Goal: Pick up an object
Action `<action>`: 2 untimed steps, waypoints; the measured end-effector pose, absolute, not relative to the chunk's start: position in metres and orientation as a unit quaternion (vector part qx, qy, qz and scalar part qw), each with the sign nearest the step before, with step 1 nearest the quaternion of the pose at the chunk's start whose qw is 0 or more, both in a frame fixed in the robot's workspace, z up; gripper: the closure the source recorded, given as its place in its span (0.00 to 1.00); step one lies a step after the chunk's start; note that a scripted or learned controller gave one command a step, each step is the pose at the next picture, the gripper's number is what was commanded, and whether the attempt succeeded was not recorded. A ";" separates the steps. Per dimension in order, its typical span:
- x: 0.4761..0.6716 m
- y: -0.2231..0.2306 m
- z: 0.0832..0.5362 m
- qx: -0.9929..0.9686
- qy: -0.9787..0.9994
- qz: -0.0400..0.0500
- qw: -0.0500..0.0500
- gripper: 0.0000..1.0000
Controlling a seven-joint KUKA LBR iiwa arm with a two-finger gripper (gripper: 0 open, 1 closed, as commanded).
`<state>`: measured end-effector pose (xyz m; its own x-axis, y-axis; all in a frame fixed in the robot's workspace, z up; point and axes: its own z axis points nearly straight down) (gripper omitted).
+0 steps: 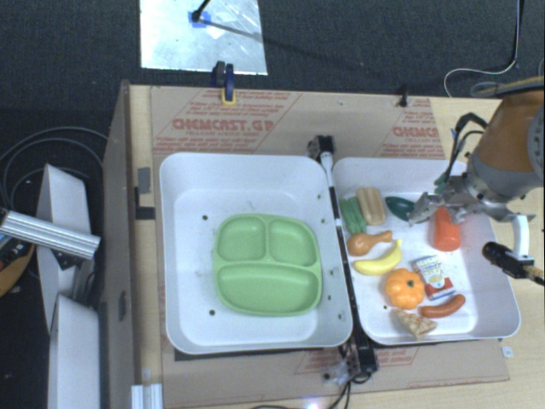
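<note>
A cardboard-topped bench point(255, 118) bears 2 shallow white bins: the left bin point(183, 228) at 9 o'clock, the right bin point(494, 305) at 3 o'clock, sides touching.

- A green toy vegetable point(352, 214) lies lengthwise against the right bin's left wall, just beside a tan ridged piece point(371, 204), perhaps a bread or wafer.
- A dark green leaf-shaped item point(398, 204) sits near the bin's back, right of the tan piece.
- An orange-red carrot-like piece point(446, 229) stands upright-looking towards the right.
- A brown drumstick point(368, 243) lies above a yellow banana point(377, 262).
- An orange pumpkin point(404, 289) touches a small white carton point(433, 276).
- A red sausage point(442, 307) and a pizza slice point(413, 321) lie near the front wall.
</note>
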<state>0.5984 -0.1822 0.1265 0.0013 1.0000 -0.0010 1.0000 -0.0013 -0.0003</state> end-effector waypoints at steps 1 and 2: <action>0.599 -0.202 0.102 0.707 0.707 0.001 0.009 0.00; 0.662 -0.150 0.086 0.704 0.710 -0.001 -0.001 0.00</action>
<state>0.6622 -0.1503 0.0863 -0.0074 1.0000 -0.0010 1.0000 0.0074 -0.0027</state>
